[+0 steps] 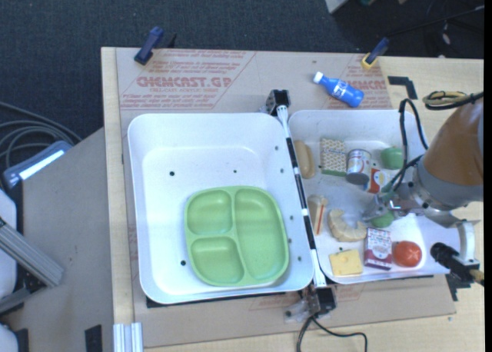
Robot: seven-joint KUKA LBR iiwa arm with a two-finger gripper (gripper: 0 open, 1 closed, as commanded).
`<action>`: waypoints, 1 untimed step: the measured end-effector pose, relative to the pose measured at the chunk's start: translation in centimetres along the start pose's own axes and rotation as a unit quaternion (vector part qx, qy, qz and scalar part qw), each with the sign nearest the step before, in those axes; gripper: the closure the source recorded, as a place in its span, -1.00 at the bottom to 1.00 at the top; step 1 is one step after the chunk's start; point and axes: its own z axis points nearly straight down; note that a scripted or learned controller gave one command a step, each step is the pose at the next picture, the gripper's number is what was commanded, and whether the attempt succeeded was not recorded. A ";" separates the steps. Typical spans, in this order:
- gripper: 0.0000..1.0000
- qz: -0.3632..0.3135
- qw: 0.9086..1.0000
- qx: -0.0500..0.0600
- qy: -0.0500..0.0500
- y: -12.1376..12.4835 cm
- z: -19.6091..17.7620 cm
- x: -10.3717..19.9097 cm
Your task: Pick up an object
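The right white bin (307, 121) holds several small items: a silver can (356, 162), a checkered packet (333, 154), a green ball (392, 157), a pale bread piece (346, 225), a yellow cheese block (347, 263), a red carton (377, 249) and a red tomato (407, 253). My gripper (382, 207) hangs low over the middle right of this bin. It is just above the red carton and to the right of the bread piece. A small green item (382, 220) sits directly under it. Nothing is visibly held.
The left white bin (154, 143) carries a green divided plate (235, 235). A blue bottle (338, 89) lies on the board behind the right bin. The arm's orange band (461, 143) covers the bin's right wall. A tan bun (305, 160) lies by the divider.
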 end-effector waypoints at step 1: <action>1.00 0.000 1.000 0.000 0.001 5.9 0.0 6.5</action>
